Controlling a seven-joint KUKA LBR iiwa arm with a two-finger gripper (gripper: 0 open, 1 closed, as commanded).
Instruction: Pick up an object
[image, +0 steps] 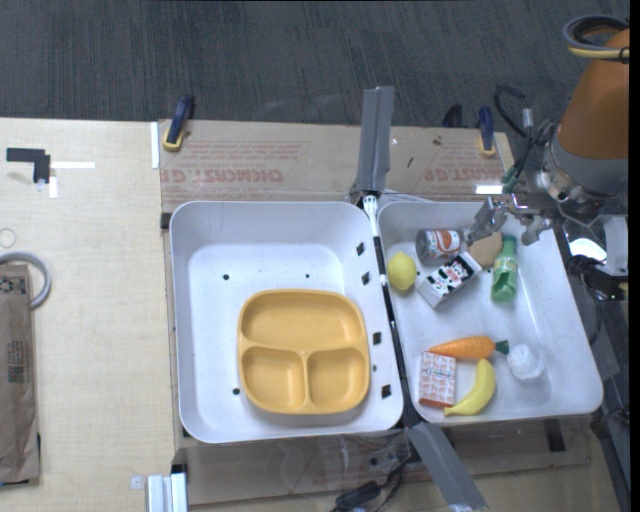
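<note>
My gripper (510, 222) hangs over the far part of the right bin (570, 300), open, with nothing between its fingers. Just below it lie a tan, rounded object (484, 250) and a green bottle (504, 270). To their left are a small can (438, 242) on its side, a black-and-white box (448, 278) and a lemon (401, 271). Toward the near side lie a carrot (463, 348), a banana (476, 390), an orange-and-white carton (436, 379) and a clear, crumpled item (525, 361).
The left bin (200, 300) holds a yellow three-compartment plate (303, 351). A grey divider bar (376, 140) stands at the back between the bins. A brown paper bag (15, 370) lies on the bench at the far left.
</note>
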